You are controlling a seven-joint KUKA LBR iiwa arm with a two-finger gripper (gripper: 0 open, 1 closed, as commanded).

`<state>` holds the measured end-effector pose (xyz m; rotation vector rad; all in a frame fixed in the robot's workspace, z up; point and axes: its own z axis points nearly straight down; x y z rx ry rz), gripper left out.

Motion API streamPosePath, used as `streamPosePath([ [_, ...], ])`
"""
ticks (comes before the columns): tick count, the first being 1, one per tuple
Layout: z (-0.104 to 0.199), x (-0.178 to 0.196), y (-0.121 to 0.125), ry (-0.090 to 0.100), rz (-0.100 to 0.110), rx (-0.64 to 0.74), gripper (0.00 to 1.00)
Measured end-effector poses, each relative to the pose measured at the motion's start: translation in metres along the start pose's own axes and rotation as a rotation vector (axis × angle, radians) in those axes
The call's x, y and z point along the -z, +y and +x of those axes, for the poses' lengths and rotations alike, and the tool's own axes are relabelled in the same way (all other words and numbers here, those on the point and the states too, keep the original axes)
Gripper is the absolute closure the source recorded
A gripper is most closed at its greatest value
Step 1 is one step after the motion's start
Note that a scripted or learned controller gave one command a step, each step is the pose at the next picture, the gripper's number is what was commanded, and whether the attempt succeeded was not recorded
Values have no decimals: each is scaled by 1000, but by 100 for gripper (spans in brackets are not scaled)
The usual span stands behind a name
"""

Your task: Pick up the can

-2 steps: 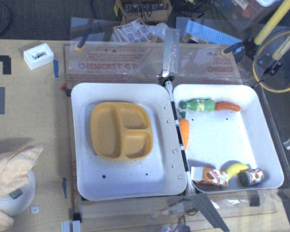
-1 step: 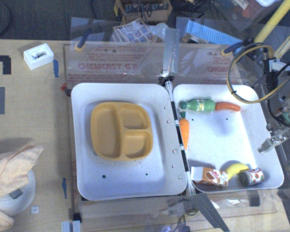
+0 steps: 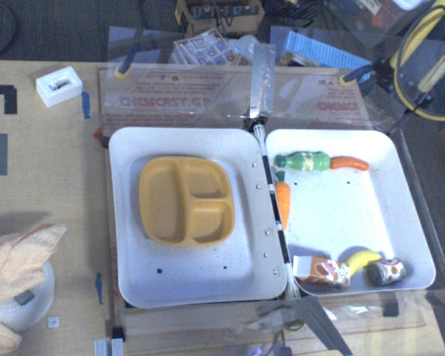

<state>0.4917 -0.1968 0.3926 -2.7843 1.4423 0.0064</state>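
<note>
At the far left of the frame, a crumpled tan cloth (image 3: 18, 252) lies on the bench (image 3: 52, 169), with a small white box (image 3: 58, 86) toward the upper left. The left bin (image 3: 185, 288) holds a yellow divided tray (image 3: 185, 200) near its middle. An orange carrot (image 3: 282, 202) lies along the left wall of the right bin (image 3: 408, 199). Along that bin's top edge rest a green bottle (image 3: 304, 161) and, touching its end, an orange-red pepper-like piece (image 3: 348, 164). In the lower right corner sit a small carton (image 3: 325, 270), a yellow banana (image 3: 362, 259) and, rightmost, the can (image 3: 386, 271) on its side, just beside the banana. The end effector's state cannot be told.
</note>
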Motion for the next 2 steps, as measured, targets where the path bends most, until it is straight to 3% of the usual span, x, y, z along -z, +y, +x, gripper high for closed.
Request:
streamPosePath([
  [1, 10, 23, 18, 2, 2, 222, 100],
  [2, 27, -128, 1, -1, -1, 430, 100],
])
